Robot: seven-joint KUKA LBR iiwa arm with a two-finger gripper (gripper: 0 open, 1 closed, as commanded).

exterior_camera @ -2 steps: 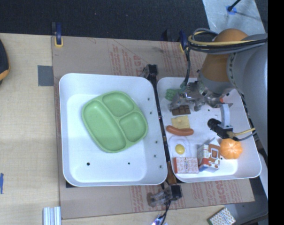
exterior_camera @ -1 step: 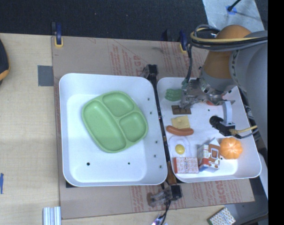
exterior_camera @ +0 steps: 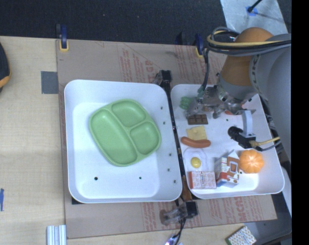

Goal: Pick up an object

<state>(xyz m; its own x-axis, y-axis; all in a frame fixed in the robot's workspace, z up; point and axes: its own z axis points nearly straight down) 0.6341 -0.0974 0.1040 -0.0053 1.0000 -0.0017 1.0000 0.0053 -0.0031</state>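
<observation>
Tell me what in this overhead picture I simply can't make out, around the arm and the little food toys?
- Jaws: in the camera view, the gripper is a small dark tangle under the arm's wrist; open or shut cannot be told.
- Green item: partly covered by the gripper, so its shape is unclear.
- Small cartons: printing too small to read.
- Right bin: its far right corner lies under the arm.

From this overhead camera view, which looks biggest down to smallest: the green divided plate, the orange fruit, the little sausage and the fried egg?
Largest to smallest, as seen from above:
1. Green divided plastic plate, by far
2. Round orange fruit
3. Red-brown toy sausage, longer than the orange but much thinner, so those two are close
4. Small white fried egg with yellow yolk
</observation>
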